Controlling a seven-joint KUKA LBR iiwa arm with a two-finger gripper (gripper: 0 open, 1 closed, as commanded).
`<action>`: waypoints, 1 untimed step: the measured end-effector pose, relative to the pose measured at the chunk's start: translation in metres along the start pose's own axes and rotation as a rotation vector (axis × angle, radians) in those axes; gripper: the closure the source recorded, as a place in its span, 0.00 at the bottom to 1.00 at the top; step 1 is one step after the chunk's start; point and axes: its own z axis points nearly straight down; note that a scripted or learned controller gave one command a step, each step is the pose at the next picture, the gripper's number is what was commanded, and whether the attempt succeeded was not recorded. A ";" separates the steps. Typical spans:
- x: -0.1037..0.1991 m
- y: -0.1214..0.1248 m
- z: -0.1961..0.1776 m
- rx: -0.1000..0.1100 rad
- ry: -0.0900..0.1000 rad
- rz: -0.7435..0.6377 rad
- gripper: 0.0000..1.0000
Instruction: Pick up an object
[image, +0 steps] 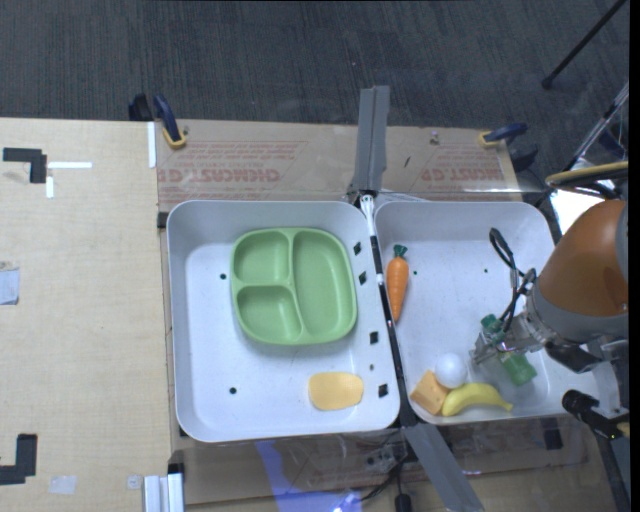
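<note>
In the right bin (450, 225) my gripper (499, 347) is low near the front right, just above a small green object (518, 369) that it partly hides. A white ball (450, 369), an orange cheese-like wedge (429, 393) and a yellow banana (476, 399) lie close together just to the gripper's left and front. An orange carrot (397, 282) with a green top lies along the bin's left wall. The arm's orange band (590, 265) rises at the right.
The left bin (195, 330) holds a green divided plate (294, 286) and a flat yellow piece (335, 391) near its front. A black cable (503, 252) loops up from the wrist. A grey post (371, 140) stands behind the bins' divider.
</note>
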 end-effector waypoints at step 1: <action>0.082 0.032 -0.100 -0.001 -0.001 0.162 1.00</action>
